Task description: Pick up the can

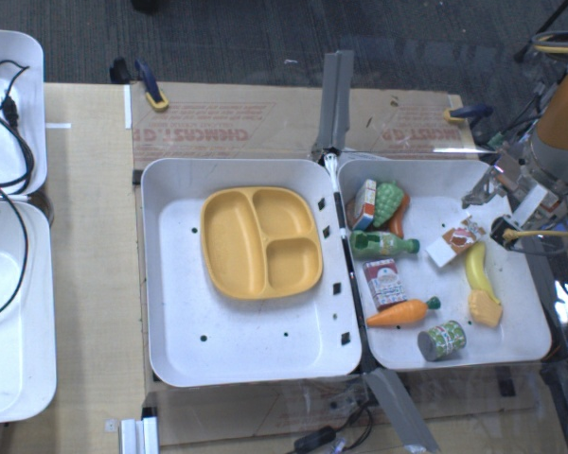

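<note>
The can [442,340] is small, with a green label and a grey top. It lies on its side in the front right part of the right bin [540,343]. My gripper [489,211] hangs over the bin's right rear area, well behind the can and apart from it. It is open, with nothing between its fingers. Just left of it lies a small white and brown packet [457,241].
Around the can lie a carrot [399,313], a banana [478,270], a yellow chunk [485,308], a red box [384,283], a green bottle [382,245] and a carton with green and orange items [377,204]. A yellow divided plate [261,242] sits in the left bin [170,348].
</note>
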Available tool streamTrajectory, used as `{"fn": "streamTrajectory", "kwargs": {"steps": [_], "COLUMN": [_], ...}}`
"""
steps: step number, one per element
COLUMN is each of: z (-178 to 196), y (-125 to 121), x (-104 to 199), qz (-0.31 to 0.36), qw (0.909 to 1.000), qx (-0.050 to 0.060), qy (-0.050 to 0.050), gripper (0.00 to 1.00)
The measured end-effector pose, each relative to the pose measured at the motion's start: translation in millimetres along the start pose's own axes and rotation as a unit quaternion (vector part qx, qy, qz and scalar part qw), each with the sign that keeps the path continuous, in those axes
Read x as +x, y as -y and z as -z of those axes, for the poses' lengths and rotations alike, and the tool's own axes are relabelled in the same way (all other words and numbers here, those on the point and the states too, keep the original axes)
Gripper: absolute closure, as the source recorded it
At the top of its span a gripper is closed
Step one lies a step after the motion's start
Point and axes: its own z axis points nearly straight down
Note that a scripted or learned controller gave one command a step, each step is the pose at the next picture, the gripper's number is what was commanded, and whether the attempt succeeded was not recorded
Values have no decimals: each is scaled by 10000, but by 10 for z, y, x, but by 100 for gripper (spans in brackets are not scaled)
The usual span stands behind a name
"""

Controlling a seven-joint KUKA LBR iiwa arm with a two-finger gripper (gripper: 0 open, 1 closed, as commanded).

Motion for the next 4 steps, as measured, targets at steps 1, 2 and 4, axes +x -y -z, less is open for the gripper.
{"fn": "streamTrajectory", "kwargs": {"steps": [1, 2, 4], "z": [-591, 444, -61], "y": [210, 364, 502], "x": [-55, -492, -538], "qz": [-1818, -2200, -2085], "qw": [9833, 9755, 9780], "qx": [-1, 9, 22], "qy": [-14, 7, 13], "gripper": [0, 0, 100]}}
